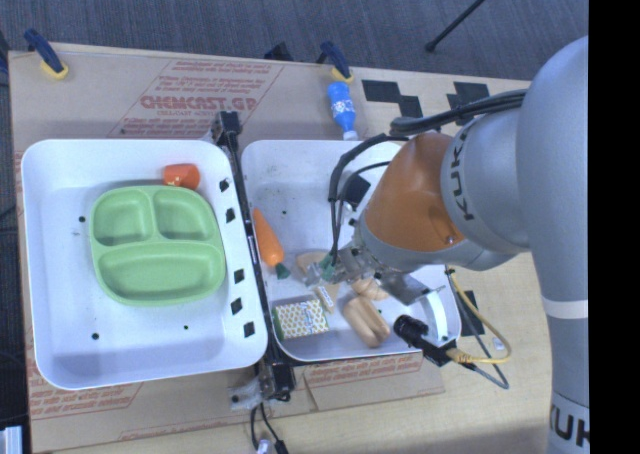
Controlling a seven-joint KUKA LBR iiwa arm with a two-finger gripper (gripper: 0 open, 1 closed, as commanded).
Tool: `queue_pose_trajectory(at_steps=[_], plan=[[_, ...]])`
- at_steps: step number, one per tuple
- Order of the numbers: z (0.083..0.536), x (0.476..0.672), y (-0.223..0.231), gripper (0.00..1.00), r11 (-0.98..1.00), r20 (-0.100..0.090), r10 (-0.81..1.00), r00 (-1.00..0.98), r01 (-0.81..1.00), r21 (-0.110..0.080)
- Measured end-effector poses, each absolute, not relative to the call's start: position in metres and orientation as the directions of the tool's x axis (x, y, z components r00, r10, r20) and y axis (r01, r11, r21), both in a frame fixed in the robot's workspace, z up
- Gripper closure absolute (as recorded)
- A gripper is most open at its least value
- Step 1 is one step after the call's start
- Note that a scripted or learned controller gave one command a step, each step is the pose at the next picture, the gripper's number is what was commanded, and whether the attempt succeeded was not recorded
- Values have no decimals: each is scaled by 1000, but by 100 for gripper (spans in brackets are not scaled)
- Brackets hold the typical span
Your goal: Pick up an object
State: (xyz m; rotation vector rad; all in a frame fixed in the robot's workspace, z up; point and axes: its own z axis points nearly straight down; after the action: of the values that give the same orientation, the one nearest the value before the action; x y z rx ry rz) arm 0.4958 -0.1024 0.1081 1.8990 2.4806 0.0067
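The candidates for picking are gathered in the near half of the right bin [290, 157]. A carrot [267, 240] lies along the bin's left wall, a small patterned block [301, 319] rests close to the near rim, and a tan, bread-like piece [364, 319] lies just right of the block. Between them a cluster of small pale items [318, 269] is seen, too muddled to be named with confidence.

The gripper [338, 267] is lowered over that cluster, beneath the orange band and the grey wrist. Its fingers are largely masked by the wrist and cables, so how far they stand apart cannot be told, and nothing can be shown to be held between them.

Several failures may be judged likely. Because the pale items lie touching or nearly so, two could be pinched at once and both dropped, or one could be pushed aside and only air closed upon. The tan piece, being rounded, may be squeezed out sideways. The carrot, so near the wall, could be jammed against it if nudged.

In the left bin [40, 242] a green divided plate [157, 244] sits with a small orange-red object [181, 176] at its far edge, well apart from the action. A blue bottle [342, 107] lies on the bench beyond the right bin.
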Motion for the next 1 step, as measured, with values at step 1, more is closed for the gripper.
queue_pose_trajectory(at_steps=[1], plan=[[244,513,-107,100,507,-1,862,-507,862,0]])
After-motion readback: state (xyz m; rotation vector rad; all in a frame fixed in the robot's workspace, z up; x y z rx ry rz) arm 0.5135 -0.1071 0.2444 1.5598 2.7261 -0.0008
